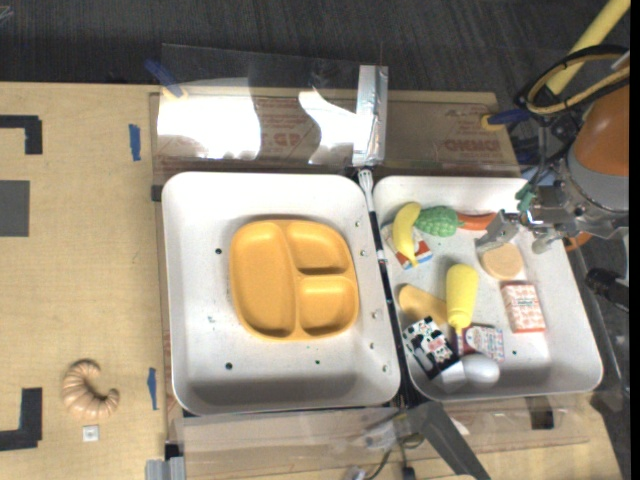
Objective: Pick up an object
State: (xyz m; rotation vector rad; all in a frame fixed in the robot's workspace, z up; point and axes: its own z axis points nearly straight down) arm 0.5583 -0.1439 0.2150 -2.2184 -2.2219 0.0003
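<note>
Looking down on two white bins side by side on the worktop (70, 248). Left bin (190, 218) holds one yellow divided tray (295, 276) with three compartments. Right bin (575, 353) holds the candidates, one of each as far as I can count: a banana (404, 226), a green leafy toy (437, 221), an orange carrot-like piece (478, 222), a tan round disc (502, 261), a yellow cylinder (462, 293), a yellow wedge (420, 302), a pink-and-white packet (523, 306), a black-and-white patterned block (427, 342), a small printed packet (484, 342), a grey-white lump (478, 371). My jaws (520, 226) sit at the bin's upper right, just above the disc; I cannot tell whether they are apart. One tan croissant-like toy (90, 390) lies on the worktop, well left.
</note>
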